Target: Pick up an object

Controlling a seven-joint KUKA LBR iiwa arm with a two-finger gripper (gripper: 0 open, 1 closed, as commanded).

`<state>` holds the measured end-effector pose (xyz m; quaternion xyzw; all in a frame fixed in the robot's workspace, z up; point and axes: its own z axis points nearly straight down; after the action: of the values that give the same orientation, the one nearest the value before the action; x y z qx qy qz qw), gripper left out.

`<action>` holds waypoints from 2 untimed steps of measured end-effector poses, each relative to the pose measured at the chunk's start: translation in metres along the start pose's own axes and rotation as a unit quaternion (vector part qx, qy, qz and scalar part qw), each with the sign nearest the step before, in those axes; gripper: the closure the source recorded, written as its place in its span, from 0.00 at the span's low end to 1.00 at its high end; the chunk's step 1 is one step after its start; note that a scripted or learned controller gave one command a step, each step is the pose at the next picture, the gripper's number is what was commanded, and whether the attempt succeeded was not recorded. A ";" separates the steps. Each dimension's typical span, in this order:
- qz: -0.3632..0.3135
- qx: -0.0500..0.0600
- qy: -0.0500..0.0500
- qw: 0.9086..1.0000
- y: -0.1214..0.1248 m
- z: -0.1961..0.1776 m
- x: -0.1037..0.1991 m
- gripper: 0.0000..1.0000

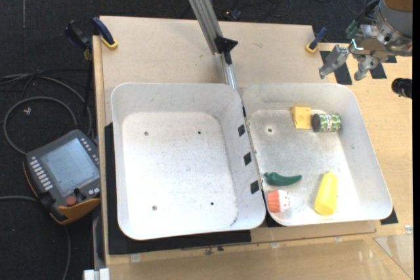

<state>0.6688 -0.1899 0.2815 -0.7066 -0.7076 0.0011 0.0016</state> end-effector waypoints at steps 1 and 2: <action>-0.001 -0.002 -0.001 1.000 0.001 -0.003 0.000 0.00; 0.001 0.001 0.000 1.000 -0.002 0.061 0.001 0.00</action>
<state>0.6668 -0.1885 0.2201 -0.7071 -0.7071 0.0019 0.0025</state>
